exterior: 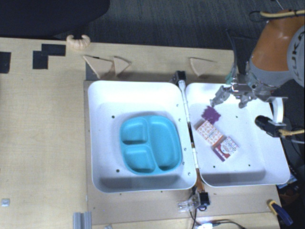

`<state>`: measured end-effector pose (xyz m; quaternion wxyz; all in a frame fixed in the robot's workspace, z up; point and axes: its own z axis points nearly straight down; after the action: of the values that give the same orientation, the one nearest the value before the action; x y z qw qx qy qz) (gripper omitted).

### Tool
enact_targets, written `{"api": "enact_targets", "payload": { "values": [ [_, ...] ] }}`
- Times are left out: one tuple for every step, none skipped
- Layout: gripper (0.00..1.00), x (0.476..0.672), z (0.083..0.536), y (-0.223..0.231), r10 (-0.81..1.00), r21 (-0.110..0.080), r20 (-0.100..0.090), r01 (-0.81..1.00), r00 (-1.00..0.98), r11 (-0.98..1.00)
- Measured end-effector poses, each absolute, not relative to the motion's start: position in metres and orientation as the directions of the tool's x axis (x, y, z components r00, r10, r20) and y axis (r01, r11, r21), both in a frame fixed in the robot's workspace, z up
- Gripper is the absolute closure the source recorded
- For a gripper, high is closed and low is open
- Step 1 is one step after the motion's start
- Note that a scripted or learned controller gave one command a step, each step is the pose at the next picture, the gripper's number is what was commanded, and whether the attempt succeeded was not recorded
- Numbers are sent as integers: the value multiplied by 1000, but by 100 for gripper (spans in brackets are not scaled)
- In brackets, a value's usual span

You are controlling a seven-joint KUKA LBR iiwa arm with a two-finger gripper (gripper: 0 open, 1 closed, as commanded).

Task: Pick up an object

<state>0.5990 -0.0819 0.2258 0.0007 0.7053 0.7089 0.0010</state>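
In the right bin (267,173) the open, empty hand (232,96) hovers just right of and beyond the purple block (210,114) (a patterned packet (210,131) lies nearer), so it should centre over the block, descend squarely, then close.

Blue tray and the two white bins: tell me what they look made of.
Blue tray: probably moulded plastic, smooth, one even colour, three rounded compartments. White bins: likely thin formed plastic, satin finish, with soft rounded corners and faint sheen.
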Motion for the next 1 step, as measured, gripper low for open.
{"api": "enact_targets", "payload": {
  "values": [
    [0,620,95,-103,1000,-1,1,1000,-2,2]
  ]
}}
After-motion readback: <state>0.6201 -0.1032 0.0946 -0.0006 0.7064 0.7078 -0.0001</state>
